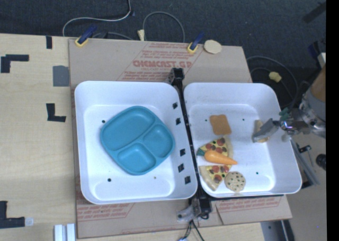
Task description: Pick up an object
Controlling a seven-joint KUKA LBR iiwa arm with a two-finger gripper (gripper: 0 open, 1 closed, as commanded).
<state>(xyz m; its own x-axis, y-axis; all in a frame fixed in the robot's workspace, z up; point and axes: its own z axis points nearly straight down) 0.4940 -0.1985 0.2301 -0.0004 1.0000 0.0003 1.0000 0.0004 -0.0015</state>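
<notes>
The right bin [265,97] holds several toy foods. A brown toast square [220,124] lies near its middle. Below it are a pizza slice [215,144], an orange carrot [220,157], a second pizza slice [211,173] and a chocolate-chip cookie [234,181]. My gripper [263,131] hangs over the right side of this bin, right of the toast and apart from all the food. I see nothing held in it.
The left bin [90,102] carries a blue divided plate [137,139]. A black divider [180,123] runs between the bins. Cables and clamps lie behind the bins on the cardboard [159,62]. The arm's wrist [312,115] stands past the right bin's rim.
</notes>
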